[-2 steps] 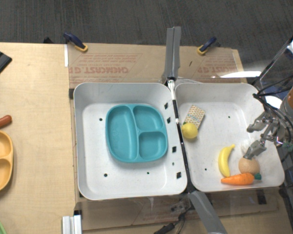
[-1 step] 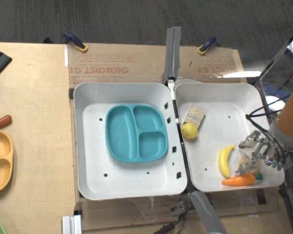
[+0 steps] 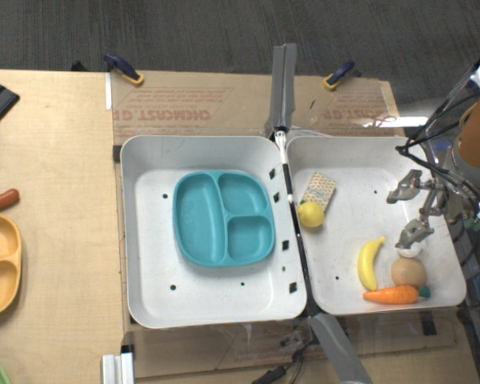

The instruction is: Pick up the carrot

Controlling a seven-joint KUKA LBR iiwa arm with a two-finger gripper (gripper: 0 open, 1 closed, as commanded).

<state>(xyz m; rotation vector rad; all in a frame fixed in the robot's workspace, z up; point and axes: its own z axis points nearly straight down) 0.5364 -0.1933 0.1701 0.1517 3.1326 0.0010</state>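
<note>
While the carrot (image 3: 392,295) lies untouched on the floor of the right bin (image 3: 348,160), close to that bin's near wall and toward its right corner, the job is at its approach step: nothing has been gripped. The carrot's long axis runs roughly left to right across the view, nearly level, with the orange tip pointing left and the green stub at the right end. Just behind it, touching or almost so, sits a tan egg-like ball (image 3: 408,271) (I cannot tell whether the two actually press together). To the ball's left a banana (image 3: 370,263) stands nearly upright in the view, its lower end near the carrot's tip. Farther off, by the wall between the bins, are a lemon (image 3: 310,214) and a small patterned packet (image 3: 319,190).

The gripper (image 3: 414,232) hangs above the ball, a little behind the carrot, and carries nothing; its fingers (image 3: 405,187) look splayed apart, one reaching up and left, the other pointing down toward the ball.

As I judge it, the next move calls for a shift toward the near wall so the gripper sits over the carrot's middle, with the fingers set across the long axis so they close on its narrow width. The ball behind and the wall in front leave little room, so a finger could land on the ball and nudge it.

The left bin (image 3: 144,238) holds a teal tray (image 3: 222,218).
</note>
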